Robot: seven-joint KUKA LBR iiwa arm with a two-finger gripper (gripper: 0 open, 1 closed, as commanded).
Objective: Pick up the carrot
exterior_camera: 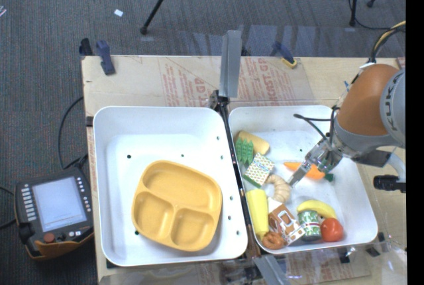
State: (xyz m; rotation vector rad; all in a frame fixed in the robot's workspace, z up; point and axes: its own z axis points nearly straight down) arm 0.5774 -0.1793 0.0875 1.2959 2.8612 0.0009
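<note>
In the right bin (pixel 301 119), the carrot (pixel 306 170) lies near the right wall, about halfway along it. The gripper (pixel 298 175) is directly over the carrot, touching or almost touching it. I cannot tell its state. A yellow tray (pixel 177 205) sits in the left bin (pixel 119 138).
</note>
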